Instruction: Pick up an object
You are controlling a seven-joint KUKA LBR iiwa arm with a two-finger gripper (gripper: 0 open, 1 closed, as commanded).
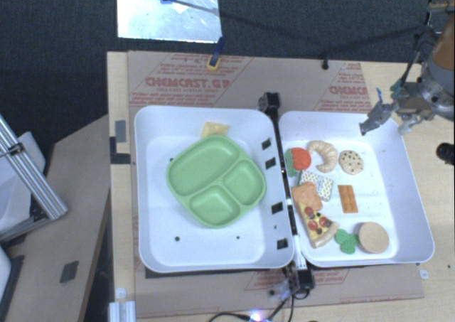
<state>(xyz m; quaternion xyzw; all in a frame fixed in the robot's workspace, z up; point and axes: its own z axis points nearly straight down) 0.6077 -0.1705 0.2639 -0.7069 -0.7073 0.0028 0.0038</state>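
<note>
The round biscuit lay nearest, in the right bin with the pizza slice and croissant. All looked light, stiff toys; the croissant's middle offered grip. The gripper hovered above, fingers apart, empty.

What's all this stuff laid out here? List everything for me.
bins: two, white, side by side on the bench
divided plate: one, green, left bin
yellow piece: one, left bin, behind the plate
croissant: one, tan, right bin
cookie: one, beige with dark chips, right bin
tomato-like piece: one, red, right bin
pizza slice: one, right bin, near front
cracker: one, orange, right bin
round disc: one, tan, right bin front
green piece: one, beside the disc
claw: one, grey, above right bin's back corner
</note>
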